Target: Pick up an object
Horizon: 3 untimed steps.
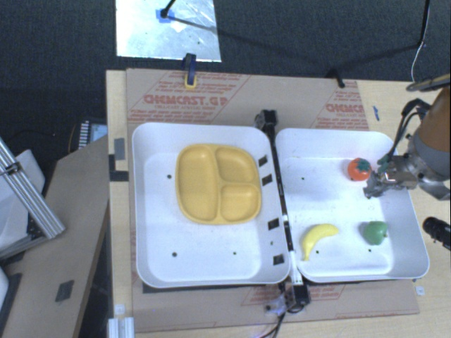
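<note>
From the fixed overhead camera, two shallow white bins sit side by side on a bench covered with brown cardboard [232, 94] printed in red lettering. The left bin [151, 245] holds a yellow divided plate [217, 184] with three compartments, lying flat near the bin's middle.

The right bin [338, 263] holds three toy foods. A red-orange tomato with a green top [358, 168] lies toward the bin's far right corner. A yellow banana [318, 238] lies nearer the front, close to the seam between the two bins. A green pepper-like piece [374, 232] lies to the right of the banana, near the bin's right wall.

The arm [433, 143] reaches in from the right edge, and the gripper [378, 181] sits low over the right bin, just beside the tomato on its right and slightly nearer the front. Whether it touches the tomato cannot be told, and at this size the gripper's tip is too small and blurred to tell its state. Nothing is seen clamped in it. The banana and the green piece lie well apart from the gripper.

Beyond the bench, a shiny silver sheet [168, 20] lies on the dark floor.
</note>
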Tool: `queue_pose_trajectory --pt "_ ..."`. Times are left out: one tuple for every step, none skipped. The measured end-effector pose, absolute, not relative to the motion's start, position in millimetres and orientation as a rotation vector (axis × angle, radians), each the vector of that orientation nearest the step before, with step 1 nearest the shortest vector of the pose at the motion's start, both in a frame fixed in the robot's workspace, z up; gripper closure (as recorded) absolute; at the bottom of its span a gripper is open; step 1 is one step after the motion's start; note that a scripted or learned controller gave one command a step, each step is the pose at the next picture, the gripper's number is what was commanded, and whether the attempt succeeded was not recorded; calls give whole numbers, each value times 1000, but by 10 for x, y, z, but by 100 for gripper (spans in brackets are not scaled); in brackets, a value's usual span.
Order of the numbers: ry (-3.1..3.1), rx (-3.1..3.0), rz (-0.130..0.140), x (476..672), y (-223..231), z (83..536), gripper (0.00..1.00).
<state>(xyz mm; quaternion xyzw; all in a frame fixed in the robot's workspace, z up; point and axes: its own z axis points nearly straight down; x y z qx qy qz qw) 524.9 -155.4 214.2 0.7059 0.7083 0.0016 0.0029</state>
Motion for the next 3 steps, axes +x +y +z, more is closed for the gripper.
queue_pose_trajectory --pt "2223 2214 3 5262 -1557 2299 100" --pt "2233 2210 4 5219 -920 2319 100" --pt "2235 2210 4 5189 -298 2246 100"
